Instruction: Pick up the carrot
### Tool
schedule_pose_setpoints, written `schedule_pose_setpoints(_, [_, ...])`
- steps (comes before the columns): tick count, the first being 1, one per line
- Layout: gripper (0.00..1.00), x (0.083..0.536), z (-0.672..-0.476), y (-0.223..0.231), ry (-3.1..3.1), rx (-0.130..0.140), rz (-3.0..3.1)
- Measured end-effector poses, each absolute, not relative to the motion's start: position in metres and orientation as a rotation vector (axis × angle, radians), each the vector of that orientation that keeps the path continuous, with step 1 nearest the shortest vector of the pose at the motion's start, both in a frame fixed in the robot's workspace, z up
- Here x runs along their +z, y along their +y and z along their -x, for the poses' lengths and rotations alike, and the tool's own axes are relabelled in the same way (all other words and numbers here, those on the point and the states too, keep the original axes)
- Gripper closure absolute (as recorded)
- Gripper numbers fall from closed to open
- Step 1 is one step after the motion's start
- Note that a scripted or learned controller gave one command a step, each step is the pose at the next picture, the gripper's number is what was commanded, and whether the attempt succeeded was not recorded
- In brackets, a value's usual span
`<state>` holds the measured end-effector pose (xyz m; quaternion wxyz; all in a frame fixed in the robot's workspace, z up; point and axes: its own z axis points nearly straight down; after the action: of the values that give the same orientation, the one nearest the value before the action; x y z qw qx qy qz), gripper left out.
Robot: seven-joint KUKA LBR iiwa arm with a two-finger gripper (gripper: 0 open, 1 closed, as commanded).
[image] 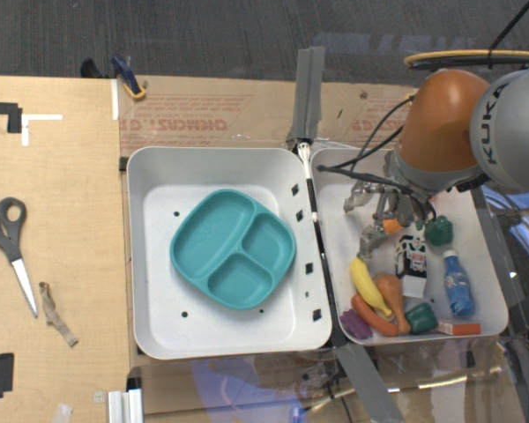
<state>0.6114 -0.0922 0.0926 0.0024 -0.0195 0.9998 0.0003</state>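
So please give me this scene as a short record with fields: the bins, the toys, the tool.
left bin: white, holds a teal plate with three compartments
right bin: white, holds a banana, carrot, bottle and other toys
carrot: lies near the front wall, beside the banana
tool: above the right bin, behind the banana
bench: scissors at far left

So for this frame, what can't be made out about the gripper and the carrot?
- Gripper: from the camera view, the arm's orange band hangs over it, so its fingers' state is unreadable.
- Small orange bit at the gripper: too small to identify.
- Carrot: partly covered by the banana in the right bin; its full length is hidden.
- Purple item: tucked at the bin's corner, too small to name.
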Motion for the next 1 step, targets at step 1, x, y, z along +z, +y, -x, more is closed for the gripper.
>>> schedule_pose_setpoints(1, [0.00, 0.0944, -0.6157, -0.1780, 3.125, -0.003, 0.231])
